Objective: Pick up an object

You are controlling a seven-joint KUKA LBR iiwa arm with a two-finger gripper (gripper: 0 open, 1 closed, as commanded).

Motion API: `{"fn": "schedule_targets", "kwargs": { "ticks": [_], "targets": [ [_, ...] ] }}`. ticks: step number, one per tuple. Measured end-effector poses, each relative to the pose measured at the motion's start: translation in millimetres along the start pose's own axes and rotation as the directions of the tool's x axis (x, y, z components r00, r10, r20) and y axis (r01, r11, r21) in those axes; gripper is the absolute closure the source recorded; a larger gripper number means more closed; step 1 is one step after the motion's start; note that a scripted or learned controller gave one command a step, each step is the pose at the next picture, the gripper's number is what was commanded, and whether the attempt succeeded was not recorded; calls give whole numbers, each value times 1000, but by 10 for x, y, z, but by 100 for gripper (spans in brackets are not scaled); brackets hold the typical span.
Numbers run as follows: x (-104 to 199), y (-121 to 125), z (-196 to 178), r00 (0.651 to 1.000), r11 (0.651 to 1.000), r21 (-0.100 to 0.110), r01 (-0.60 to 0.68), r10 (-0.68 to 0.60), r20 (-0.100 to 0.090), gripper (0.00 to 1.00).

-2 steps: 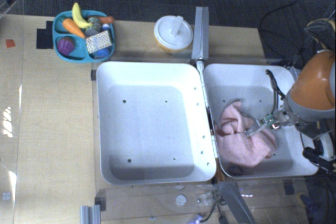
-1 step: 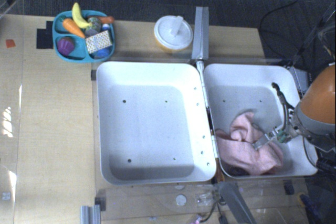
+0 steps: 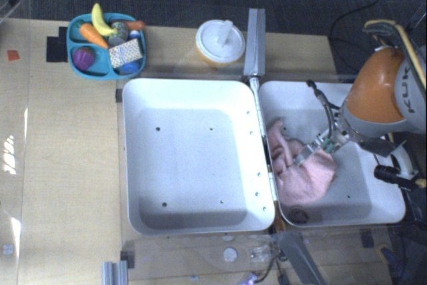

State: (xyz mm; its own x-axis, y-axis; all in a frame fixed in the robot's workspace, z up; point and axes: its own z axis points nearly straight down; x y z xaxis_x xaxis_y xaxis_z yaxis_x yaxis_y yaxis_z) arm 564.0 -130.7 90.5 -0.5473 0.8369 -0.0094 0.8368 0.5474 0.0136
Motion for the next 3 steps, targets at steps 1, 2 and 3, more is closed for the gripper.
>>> {"fn": "schedule_targets", "kwargs": {
  "ticks": [1,2,3],
  "targets": [
    [-14,24,-129,1000,1000,-6,1,-1,5,100],
    [280,767,-949,1000,1000,8,4,-4,-6,100],
    [173,891,-942,997,997,9,-78,78,-5,100]
  ]
}}
